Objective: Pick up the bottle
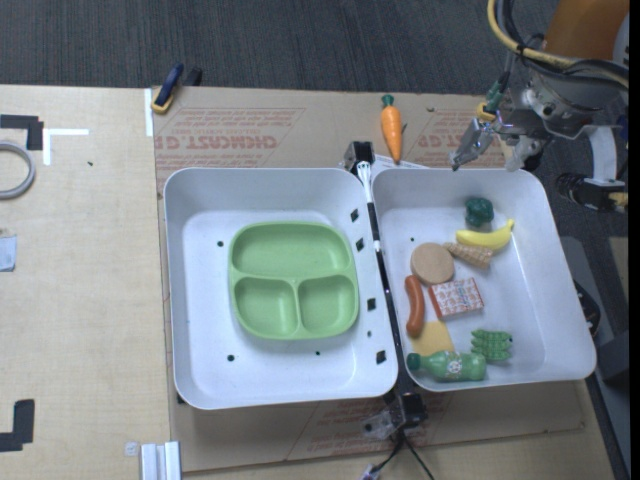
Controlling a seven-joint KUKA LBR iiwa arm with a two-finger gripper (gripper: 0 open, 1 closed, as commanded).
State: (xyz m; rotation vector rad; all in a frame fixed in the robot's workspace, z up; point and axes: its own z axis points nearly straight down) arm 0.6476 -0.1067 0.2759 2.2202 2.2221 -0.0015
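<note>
Now, sweeping from the left: green divided plate (294, 288) sitting square in the left bin (190, 298), well out of the action. Across the divider into the right bin (560, 298), and there lies the bottle (447, 367), green, on its side at the near edge, neck pointing left, tucked against the bin's front wall. Crowded down there: yellow wedge (434, 340) touching from above, red sausage (415, 304) just beyond, green leafy toy (492, 344) close at the right end. Further back, tan disc (433, 262), printed box (457, 297), banana (486, 236), dark green piece (479, 210). Orange carrot (391, 128) out on the worktop (80, 298) behind the bins. Up at far right, gripper (497, 140) hovering over the far rim, jaws looking spread and carrying nothing, well apart from the bottle. Risks, as a judgement: rounded body likely to roll or squirt free under a pinch; wall leaving little room for a finger; neighbours easily nudged or grabbed instead; long reach inviting a miss.
</note>
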